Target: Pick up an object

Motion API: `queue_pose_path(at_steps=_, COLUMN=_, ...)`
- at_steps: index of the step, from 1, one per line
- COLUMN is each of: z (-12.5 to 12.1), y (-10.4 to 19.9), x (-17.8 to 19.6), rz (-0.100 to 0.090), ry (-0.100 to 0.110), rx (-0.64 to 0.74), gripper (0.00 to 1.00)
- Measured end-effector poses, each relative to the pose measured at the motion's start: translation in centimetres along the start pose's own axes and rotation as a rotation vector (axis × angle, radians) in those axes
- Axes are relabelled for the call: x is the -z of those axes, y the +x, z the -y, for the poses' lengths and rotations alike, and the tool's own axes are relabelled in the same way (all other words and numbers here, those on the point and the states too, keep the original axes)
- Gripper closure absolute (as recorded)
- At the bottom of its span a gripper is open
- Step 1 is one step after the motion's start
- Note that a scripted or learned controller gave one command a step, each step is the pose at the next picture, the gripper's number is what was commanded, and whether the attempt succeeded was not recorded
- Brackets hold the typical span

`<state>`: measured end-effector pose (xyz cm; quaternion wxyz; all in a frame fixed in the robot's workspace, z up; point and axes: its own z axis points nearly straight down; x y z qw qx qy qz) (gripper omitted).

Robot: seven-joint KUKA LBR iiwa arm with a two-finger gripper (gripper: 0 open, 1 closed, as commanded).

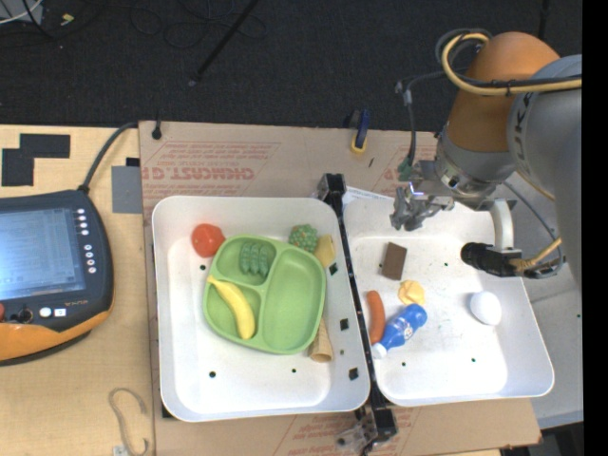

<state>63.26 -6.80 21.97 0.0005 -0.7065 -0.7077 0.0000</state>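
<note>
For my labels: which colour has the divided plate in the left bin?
The divided plate is light green, shown clearly in the camera view.

My workbench is topped with a sheet of brown cardboard [247, 160] printed with red lettering, and it runs from the middle of the frame to the lower edge. Beyond it, the whole upper part of the frame is dark floor [237, 46] crossed by thin cables. At the left edge, a grey and orange control pendant [47, 269] with a lit screen rests on the bench.
</note>
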Motion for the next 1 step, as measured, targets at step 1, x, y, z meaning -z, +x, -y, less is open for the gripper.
queue_pose_path(at_steps=1, z=0.29, y=-0.15, x=1.57, rz=0.000, ry=0.000, rx=0.002, gripper=1.00)
